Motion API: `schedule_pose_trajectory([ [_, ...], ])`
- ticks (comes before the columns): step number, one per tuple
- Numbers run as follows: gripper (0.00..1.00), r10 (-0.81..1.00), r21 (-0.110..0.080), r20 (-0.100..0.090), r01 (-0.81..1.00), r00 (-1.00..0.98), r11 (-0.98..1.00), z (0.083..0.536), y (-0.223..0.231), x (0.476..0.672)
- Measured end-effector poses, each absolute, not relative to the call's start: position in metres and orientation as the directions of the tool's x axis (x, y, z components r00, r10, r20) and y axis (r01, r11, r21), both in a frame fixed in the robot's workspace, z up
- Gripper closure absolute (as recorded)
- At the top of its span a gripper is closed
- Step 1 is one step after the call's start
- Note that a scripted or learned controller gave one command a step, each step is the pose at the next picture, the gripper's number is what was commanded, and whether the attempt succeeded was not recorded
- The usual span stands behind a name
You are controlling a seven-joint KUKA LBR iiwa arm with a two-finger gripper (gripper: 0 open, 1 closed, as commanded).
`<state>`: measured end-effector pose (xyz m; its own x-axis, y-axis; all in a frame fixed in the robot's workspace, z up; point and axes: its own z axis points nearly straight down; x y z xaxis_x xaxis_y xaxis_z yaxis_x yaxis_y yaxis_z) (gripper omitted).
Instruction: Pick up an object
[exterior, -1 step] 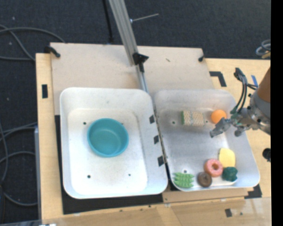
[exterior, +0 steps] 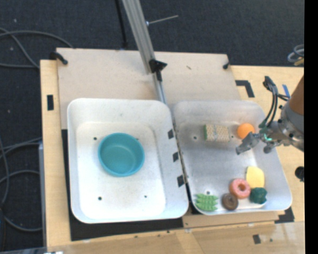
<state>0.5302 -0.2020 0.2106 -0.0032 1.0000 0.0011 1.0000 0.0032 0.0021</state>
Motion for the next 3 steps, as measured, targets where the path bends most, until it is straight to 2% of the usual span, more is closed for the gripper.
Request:
schedule_pose_trajectory([
  [2,0.0,1.0,-0.004,-0.002,1.0,0.001,-0.001,0.113,-0.223,0.528],
  [3,0.0,1.0,-0.001,-0.004,1.0,0.002,-0.002,0.101,-0.226,0.527],
])
